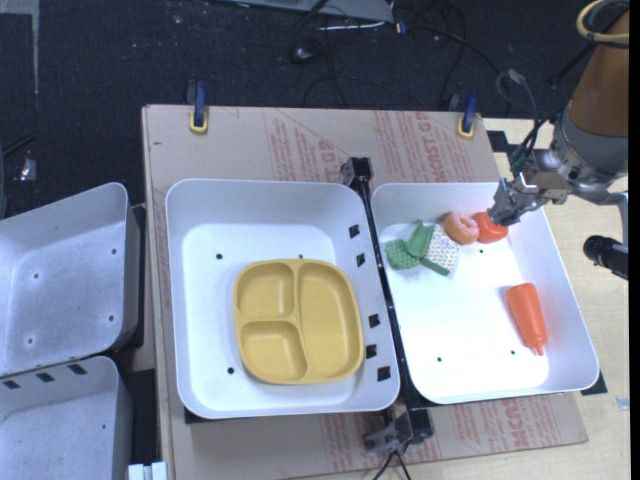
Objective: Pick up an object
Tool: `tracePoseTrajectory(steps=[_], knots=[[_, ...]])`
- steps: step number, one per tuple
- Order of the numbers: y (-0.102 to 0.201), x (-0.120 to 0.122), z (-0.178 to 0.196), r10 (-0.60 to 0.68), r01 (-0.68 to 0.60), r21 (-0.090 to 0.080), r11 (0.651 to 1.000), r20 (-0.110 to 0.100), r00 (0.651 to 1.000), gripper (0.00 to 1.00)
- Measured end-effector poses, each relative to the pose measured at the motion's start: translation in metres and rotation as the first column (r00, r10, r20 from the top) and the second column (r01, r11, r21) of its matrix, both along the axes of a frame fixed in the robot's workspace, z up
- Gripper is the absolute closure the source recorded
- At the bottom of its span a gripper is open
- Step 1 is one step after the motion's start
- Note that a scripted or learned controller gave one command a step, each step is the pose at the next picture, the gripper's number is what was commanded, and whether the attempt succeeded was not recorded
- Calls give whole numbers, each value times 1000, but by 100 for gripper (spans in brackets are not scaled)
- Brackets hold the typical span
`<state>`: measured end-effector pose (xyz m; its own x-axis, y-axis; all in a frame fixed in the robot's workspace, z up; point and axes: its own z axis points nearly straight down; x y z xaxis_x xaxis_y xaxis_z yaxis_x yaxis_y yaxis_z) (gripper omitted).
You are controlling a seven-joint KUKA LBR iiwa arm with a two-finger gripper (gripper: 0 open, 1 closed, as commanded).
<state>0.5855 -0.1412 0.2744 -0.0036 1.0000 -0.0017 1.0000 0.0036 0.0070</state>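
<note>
- The arm [600, 108] reaches in from the right, its orange band above a grey wrist, and the gripper [512, 206] hangs over the far right corner of the right bin [560, 368].
- The gripper is dark and small against the bin's rim; whether it is parted or closed cannot be told, and nothing can be seen held by it.
- Just beside the gripper's tip lies a red object [491, 229], touching a round orange-pink piece [460, 227] on its left.
- Further left, near the divide between the bins, a green item [408, 247] lies against a small speckled white block [440, 256].
- An orange carrot-shaped toy [527, 316] lies well apart from that cluster, toward the right bin's near right side, its narrow end pointing to the near edge.
- The left bin [195, 268] bears a yellow tray [297, 320] with three compartments, set near the middle.
- Both bins rest on a cardboard sheet [300, 138] printed with red lettering, reversed or upside down and too faint to read.
- Two yellow-and-blue clamps [198, 108] pin the sheet's far edge.
</note>
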Motion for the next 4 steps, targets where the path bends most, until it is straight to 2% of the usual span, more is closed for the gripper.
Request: tracePoseTrajectory(steps=[1,3,4], knots=[[48,-15,3,3,-3,3,1000,-8,1000,100],[154,-25,-24,3,-3,2,1000,-9,1000,100],[211,-47,-22,6,-5,4,1000,-10,1000,100]])
